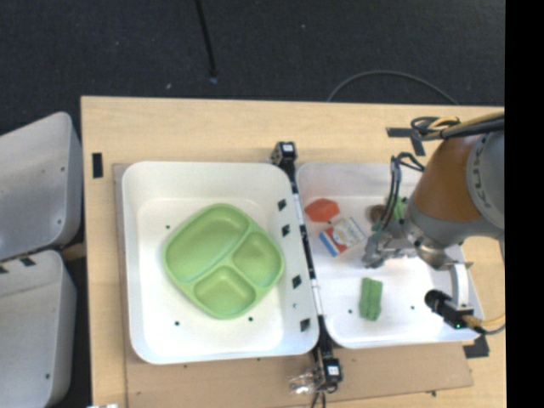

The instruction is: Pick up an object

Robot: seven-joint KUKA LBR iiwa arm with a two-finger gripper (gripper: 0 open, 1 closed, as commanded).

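In the right bin lie a green block near the front, a red-orange piece at the back left, and a small white packet with red and blue print between them. A small dark object sits just behind the gripper. My gripper hangs low over the middle of the right bin, just above the green block and to the right of the packet. Nothing is seen between its fingers.
The left bin holds a light green divided plate. A divider with black clips separates the bins. Cables run along the arm, whose orange band covers the right bin's right side.
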